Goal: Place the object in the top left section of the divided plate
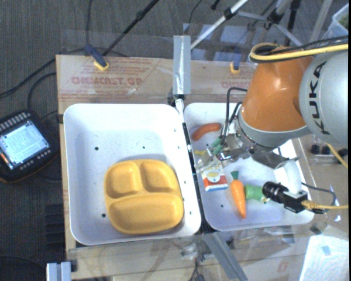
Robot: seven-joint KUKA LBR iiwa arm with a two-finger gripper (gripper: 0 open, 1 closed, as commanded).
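pincer low over the right bin, plate waiting in the left

nearest the camera, the yellow divided plate (143, 196) lies in the left bin (88, 133), its one long section toward the near edge and two smaller sections behind; the top left section (124, 178) holds nothing. in the right bin (263, 215), near its front, a toy carrot (238, 196) lies with its point toward the camera, a green piece (254, 192) just beside it, and a small white and orange carton (213, 179) close to the dividing wall. farther back lies a red-orange sausage-shaped piece (205, 130).

the pincer (222, 151) sits between the sausage and the carton, low over a cluttered patch of small items; i cannot tell whether it is spread or pinching anything, as the wrist hides much of it. which object it is after is unclear.

these look like light, hard plastic play foods, likely smooth and prone to slip or roll. the carrot is best taken across its thick middle, the carton across its flat sides. farthest back, the cardboard-covered bench (123, 78) shows behind the bins.
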